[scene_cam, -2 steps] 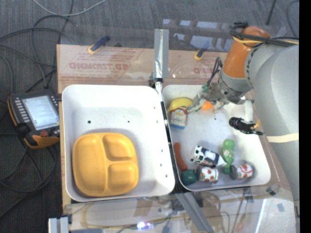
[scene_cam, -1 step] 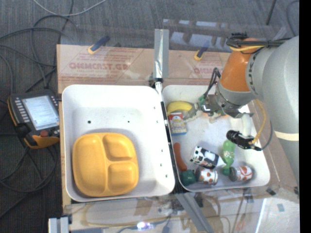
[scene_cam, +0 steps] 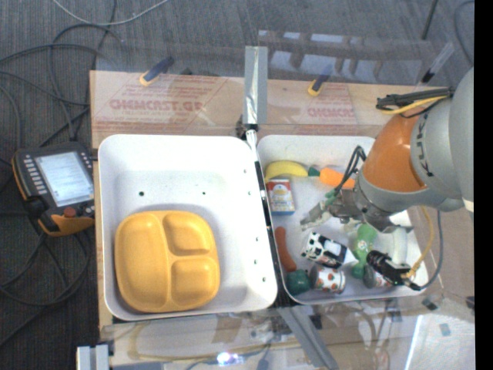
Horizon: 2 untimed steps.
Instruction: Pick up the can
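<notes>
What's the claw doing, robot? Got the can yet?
Claw hovering in right bin, nothing seen held. Can upright by left wall, untouched. Banana touching it.

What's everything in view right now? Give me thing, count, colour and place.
Bins: 2, white, side by side on the bench.
Tray: 1, yellow, three compartments, in the left bin's near-left part.
Can: 1, red and white label, right bin, by its left wall.
Banana: 1, yellow, right bin, far side, behind the can.
Carrot: 1, orange, right of the banana.
Cow toy: 1, black and white, right bin, near middle.
Sausage: 1, reddish brown, along the right bin's left wall.
Pendant: 1, grey and orange, on the floor, left.
Arm: 1, grey with orange band, over the right bin.
</notes>
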{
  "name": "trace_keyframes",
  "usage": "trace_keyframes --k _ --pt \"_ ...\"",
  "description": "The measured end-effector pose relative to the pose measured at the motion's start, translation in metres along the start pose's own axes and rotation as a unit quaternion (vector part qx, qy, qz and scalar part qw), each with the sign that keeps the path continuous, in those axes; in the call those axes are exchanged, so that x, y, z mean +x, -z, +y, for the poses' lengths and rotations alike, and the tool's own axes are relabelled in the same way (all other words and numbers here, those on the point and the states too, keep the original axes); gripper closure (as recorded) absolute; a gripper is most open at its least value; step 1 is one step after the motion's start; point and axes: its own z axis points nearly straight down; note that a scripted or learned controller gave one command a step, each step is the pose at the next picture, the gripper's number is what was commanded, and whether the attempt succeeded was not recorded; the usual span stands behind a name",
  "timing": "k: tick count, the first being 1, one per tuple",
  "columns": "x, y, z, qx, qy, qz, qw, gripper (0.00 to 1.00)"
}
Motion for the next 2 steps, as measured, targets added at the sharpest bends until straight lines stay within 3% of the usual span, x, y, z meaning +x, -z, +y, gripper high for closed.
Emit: trace_keyframes --k 1,2 --pt "-0.064 0.104 -0.002 0.007 -0.042 -0.001 0.9991 0.0" --pt "-0.021 0.002 -0.052 0.003 -0.05 0.001 0.9988 0.0"
